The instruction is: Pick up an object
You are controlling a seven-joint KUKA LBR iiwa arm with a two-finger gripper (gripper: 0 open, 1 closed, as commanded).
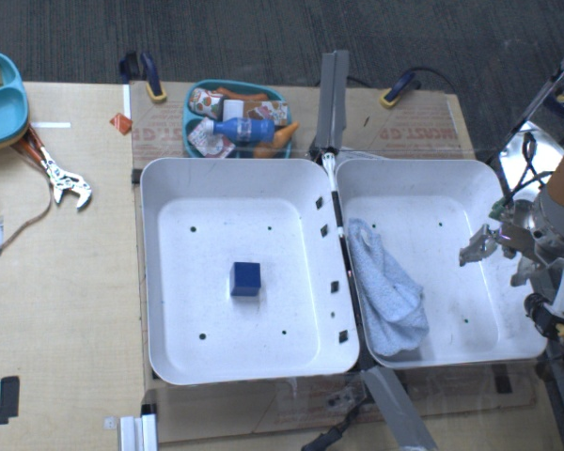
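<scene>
A small blue cube (246, 279) rests on the floor of the left white bin (169, 336), a little left of its middle. In the right white bin (451, 350) a crumpled light grey-blue cloth (387, 291) lies along the left wall. My gripper (498, 259) hovers over that bin's right side, well clear of the cloth. It stands open, with nothing between its fingers (473, 249).
Behind the bins sits a teal dish (237, 120) full of several small items. On the bench to the left lie a wrench (64, 184) and a light blue container (0, 97). Clamps (147, 75) hold the cardboard at the back edge.
</scene>
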